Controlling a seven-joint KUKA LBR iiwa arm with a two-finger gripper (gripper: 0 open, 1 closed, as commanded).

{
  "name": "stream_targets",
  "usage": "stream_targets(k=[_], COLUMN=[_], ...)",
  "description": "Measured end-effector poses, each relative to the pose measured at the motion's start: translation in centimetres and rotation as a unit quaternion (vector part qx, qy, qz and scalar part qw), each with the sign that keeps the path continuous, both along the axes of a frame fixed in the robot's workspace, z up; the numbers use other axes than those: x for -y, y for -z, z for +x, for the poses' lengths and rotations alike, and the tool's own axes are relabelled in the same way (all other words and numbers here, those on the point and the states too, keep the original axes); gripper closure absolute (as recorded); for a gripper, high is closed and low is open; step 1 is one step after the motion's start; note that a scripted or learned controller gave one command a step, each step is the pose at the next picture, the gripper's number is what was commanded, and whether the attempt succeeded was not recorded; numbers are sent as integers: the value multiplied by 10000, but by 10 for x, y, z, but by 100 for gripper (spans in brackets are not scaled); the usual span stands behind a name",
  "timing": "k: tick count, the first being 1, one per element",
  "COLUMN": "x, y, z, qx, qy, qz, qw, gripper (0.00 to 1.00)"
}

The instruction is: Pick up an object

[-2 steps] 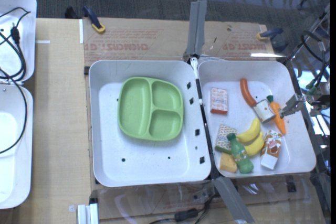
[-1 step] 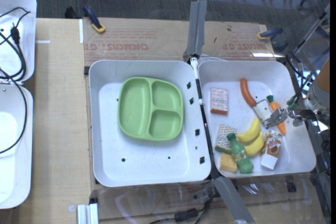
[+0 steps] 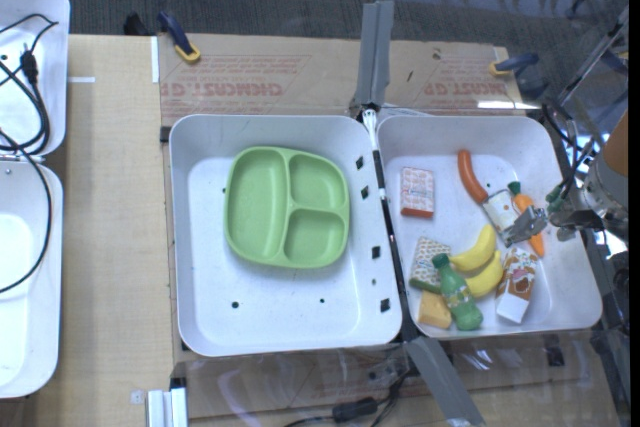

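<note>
Dark grey carpet lies behind a wooden bench topped with a sheet of brown cardboard (image 3: 300, 75), on which two shallow white bins sit side by side. Left of the divider between them, the left bin (image 3: 200, 295) holds a green three-compartment plate (image 3: 288, 207), lying flat near its middle. Right of the divider, the right bin (image 3: 470, 130) holds a cluster of toy food. A red-and-white carton (image 3: 418, 192) lies just right of the divider, and a red sausage (image 3: 470, 177) sits farther right, its long axis running from upper left to lower right. Below the carton, a yellow banana (image 3: 478, 258) curves with its ends pointing up and right, touching a green bottle (image 3: 458, 295) whose long axis runs down and to the right. A small juice box (image 3: 517, 287) lies right of the banana.

At the far side of this bin from the divider, the gripper (image 3: 527, 227) hangs low over an orange carrot (image 3: 530, 215), beside a small white item. Its fingers look slightly spread, though blur makes this uncertain, and whether they touch the carrot is unclear.
</note>
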State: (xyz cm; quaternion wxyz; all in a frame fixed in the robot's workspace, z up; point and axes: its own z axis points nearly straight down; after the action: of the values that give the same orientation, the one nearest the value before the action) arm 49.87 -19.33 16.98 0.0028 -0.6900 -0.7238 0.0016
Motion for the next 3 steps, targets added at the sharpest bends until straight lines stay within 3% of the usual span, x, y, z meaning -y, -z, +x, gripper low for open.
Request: stream_targets(k=[1,2,3], x=[-30,-45,-90], y=[-19,63,82], z=[63,70,114], qx=[-1,8,-4], qy=[603,484,1788], qz=[-12,-11,-24], qw=[9982,9988,9839], gripper=[0,0,0])
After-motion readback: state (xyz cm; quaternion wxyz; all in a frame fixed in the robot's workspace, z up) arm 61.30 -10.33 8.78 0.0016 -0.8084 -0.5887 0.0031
